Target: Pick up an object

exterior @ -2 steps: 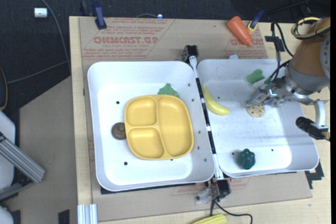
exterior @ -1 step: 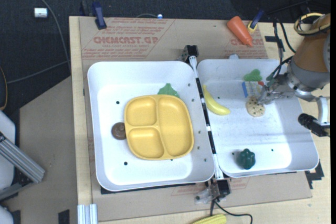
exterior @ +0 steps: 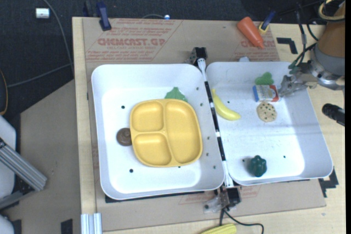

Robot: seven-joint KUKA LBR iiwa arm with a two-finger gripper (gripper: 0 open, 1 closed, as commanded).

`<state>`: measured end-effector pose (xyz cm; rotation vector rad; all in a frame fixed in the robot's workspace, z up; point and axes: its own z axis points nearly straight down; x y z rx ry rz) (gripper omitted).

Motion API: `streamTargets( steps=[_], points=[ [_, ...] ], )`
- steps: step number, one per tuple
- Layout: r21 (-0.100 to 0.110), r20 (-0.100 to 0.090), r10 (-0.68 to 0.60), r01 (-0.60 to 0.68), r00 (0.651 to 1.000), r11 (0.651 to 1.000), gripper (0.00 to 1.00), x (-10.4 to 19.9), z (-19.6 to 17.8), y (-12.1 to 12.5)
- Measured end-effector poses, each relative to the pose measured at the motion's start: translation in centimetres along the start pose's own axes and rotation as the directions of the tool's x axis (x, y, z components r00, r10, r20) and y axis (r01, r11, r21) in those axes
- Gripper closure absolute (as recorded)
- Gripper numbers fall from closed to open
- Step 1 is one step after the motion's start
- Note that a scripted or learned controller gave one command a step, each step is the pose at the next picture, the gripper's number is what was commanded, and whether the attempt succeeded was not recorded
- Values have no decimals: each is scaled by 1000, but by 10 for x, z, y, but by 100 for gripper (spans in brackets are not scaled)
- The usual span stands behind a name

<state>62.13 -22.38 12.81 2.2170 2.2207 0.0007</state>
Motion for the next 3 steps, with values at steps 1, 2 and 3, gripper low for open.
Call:
streamTargets(
  steps=[1, 2, 3],
  points=[
    [1, -1, 0, 0, 1000, 1000, 0, 0, 1, 0],
    [5, -4, -1, 1, 1000, 1000, 0, 60, 44, -18],
    [5, -2, 2, -2, 1000, 1000, 0, 42, 43, -40]
  ],
)
